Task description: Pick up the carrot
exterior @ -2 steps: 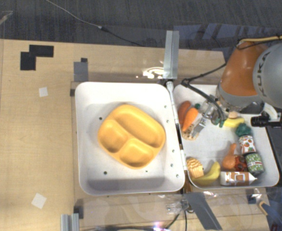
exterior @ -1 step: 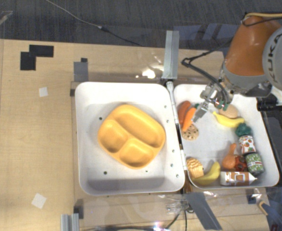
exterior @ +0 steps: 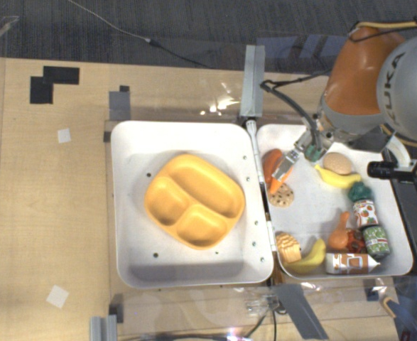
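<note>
The carrot (exterior: 270,165) is a short orange-red piece lying in the right bin (exterior: 400,261), against its left wall near the back. My gripper (exterior: 286,168) slants down and to the left from the grey wrist and sits right at the carrot's right side, partly covering it. Whether the carrot is between the jaws is hidden from this angle. A chocolate-chip cookie (exterior: 282,196) lies just in front of the carrot and gripper tip.
The right bin also holds a tan roll (exterior: 338,163), a banana (exterior: 336,179), broccoli (exterior: 361,190), two cans (exterior: 365,214), a carton (exterior: 351,263), a second banana (exterior: 309,256) and a bread piece (exterior: 288,246). The left bin (exterior: 130,261) holds a yellow divided plate (exterior: 194,201).
</note>
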